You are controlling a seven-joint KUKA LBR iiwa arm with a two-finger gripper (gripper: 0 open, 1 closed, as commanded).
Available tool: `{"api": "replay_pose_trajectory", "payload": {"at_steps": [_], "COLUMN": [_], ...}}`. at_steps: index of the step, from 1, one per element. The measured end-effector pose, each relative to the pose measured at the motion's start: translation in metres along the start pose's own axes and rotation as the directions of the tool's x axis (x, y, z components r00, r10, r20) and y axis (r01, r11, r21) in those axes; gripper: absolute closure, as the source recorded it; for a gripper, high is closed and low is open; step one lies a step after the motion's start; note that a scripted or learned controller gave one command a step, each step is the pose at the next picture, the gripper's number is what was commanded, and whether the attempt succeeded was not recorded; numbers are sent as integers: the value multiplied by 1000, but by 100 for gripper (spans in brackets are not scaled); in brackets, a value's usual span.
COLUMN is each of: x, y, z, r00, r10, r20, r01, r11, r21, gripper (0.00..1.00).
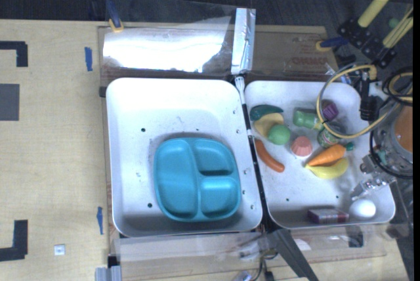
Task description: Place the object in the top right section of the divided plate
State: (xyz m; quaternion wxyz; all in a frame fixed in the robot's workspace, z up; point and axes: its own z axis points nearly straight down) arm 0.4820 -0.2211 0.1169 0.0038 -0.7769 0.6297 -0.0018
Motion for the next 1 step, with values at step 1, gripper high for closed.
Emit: {"api": "replay_pose_trajectory", "payload": {"at_steps": [1], "x": [-7], "y": [-4], "z": [14], "r00": [965], "r10": [-262], "r20": [-4], "r01": [263], "r11": [965], "r21": [6], "gripper": [100]}}
